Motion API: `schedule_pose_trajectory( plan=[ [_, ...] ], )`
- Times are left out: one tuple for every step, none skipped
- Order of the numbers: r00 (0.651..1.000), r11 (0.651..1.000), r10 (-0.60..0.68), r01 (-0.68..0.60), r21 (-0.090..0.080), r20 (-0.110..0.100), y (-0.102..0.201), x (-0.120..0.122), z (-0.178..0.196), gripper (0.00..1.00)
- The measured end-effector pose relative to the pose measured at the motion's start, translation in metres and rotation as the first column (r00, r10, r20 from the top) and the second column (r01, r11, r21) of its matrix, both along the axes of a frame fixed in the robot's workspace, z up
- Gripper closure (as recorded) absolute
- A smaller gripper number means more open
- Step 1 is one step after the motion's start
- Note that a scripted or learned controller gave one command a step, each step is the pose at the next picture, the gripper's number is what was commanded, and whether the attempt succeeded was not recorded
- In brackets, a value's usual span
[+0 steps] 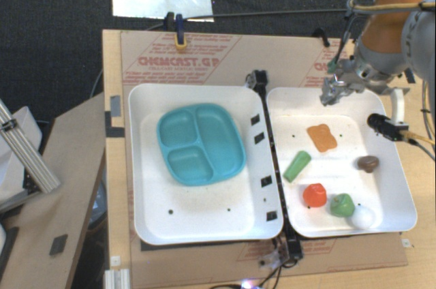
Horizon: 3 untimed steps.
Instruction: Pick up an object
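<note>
My gripper hangs over the far edge of the right bin, above its back left part, with nothing visibly in it. Below it in that bin lie an orange flat piece, a green cylinder, a red round object, a green pepper-like object, a white ball and a small brown object. The orange piece is the closest to the gripper, a little nearer the camera.
The left bin holds a teal divided plate. A black divider with clips runs between the two bins. Cardboard lies under the bins' far side.
</note>
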<state>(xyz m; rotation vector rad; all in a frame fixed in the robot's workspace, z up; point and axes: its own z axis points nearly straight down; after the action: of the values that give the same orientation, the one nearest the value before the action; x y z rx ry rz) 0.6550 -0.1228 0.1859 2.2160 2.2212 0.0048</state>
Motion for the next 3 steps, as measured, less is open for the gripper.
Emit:
schedule_pose_trajectory(
  plan=[
    [1.0, 1.0, 0.001, -0.001, 0.0, -0.001, 0.0, 0.001, 0.025, 1.0],
    [1.0, 1.0, 0.005, -0.005, 0.001, -0.004, 0.059, -0.003, 0.021, 1.0],
    [1.0, 1.0, 0.006, -0.006, 0.002, -0.003, 0.106, -0.002, 0.018, 1.0]
  ],
)
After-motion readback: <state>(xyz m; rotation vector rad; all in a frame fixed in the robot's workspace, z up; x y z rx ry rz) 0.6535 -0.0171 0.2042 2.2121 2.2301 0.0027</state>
